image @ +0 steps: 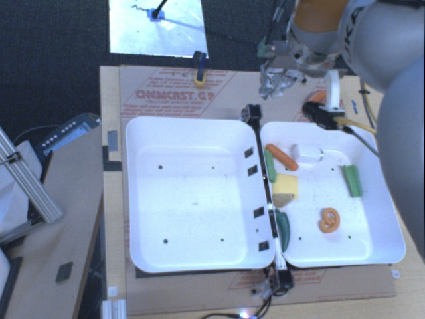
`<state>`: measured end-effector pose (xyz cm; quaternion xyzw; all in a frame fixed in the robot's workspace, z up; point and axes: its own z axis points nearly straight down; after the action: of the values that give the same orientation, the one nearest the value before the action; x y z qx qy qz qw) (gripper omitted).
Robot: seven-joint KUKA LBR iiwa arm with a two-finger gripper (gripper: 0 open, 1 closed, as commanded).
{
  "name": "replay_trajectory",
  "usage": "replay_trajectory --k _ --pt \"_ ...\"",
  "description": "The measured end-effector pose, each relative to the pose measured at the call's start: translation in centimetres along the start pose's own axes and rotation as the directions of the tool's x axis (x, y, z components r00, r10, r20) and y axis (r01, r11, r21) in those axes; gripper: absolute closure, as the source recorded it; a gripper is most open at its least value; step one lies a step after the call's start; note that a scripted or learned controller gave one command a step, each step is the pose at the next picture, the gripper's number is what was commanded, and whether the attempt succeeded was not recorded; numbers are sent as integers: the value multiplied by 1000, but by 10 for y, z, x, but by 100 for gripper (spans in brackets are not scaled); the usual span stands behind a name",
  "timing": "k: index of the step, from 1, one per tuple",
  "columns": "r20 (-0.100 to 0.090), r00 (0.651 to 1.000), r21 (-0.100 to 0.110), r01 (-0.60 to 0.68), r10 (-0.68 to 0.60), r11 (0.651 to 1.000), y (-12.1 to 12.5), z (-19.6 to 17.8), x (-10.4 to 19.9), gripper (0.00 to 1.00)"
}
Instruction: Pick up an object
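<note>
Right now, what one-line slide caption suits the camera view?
KUKA arm's tool hovers behind the right bin, which holds a carrot, yellow block, pretzel and green pieces; the left bin sits alongside.

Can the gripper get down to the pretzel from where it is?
Probably yes. The gripper hangs above the right bin's far edge, and the pretzel lies alone on bare floor, apart from the green block and the yellow wedge.
</note>
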<state>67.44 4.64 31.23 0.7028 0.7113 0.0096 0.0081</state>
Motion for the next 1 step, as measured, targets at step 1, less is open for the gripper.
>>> replay_trajectory --k 1 --pt "-3 1000 28 4 -3 1000 -8 72 126 100"
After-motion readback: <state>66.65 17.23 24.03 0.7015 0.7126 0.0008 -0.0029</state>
